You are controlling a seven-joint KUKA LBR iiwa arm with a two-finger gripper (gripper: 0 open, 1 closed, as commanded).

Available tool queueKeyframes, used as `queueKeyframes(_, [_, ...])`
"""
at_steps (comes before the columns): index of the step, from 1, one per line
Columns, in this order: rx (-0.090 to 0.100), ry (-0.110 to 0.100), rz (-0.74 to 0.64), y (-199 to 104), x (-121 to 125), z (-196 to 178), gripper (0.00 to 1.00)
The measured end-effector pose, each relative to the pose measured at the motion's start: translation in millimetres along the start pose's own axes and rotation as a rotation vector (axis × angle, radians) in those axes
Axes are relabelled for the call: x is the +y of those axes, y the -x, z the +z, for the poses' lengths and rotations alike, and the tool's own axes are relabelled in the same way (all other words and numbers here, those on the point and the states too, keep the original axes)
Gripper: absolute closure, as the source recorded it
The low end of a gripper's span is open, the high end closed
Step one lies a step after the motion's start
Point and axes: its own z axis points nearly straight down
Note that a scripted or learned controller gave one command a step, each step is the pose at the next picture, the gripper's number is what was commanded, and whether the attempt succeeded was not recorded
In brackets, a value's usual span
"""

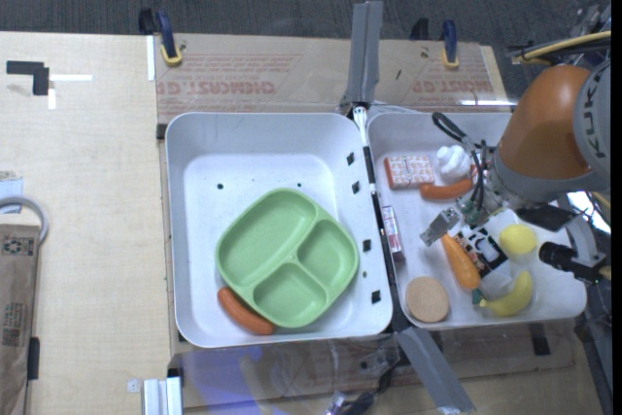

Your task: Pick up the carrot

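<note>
I see my arm (554,136) as grey with a rounded orange band, dark letters on its casing beside the right bin (573,314)

You can read "KU" in dark letters on the grey arm (595,126) at the right edge, the rest cut off. The cardboard sheet (330,73) behind the bins carries red print, upside down, too blurred for you to read with certainty.

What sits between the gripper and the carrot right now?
Nothing visible. The gripper sits right at the carrot's upper end in the right bin; lemon and banana lie off to its right.
</note>
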Motion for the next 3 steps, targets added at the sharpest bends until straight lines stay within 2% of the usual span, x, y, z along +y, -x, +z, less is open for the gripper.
queueKeyframes(1, [0.002, -0.002, -0.087, -46.0, -45.5, 10.0, 0.00])
queueKeyframes(2, [0.001, 0.000, -0.083, -45.0, -44.7, 1.0, 1.00])
queueKeyframes(3, [-0.001, -0.001, -0.056, -86.0, -25.8, -113.8, 1.00])
